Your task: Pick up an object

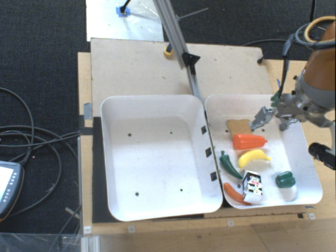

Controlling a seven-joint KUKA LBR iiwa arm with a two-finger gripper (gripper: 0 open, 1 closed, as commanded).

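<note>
Objects — orange carrot, banana etc. — all lie in right bin. My tool hovers above, fingers apart, holding nothing. Pick not yet started, I'd say.

The metal claw is seen above the right shallow white plastic bin, where a tan square sponge, orange carrot and yellow banana are gathered
</note>
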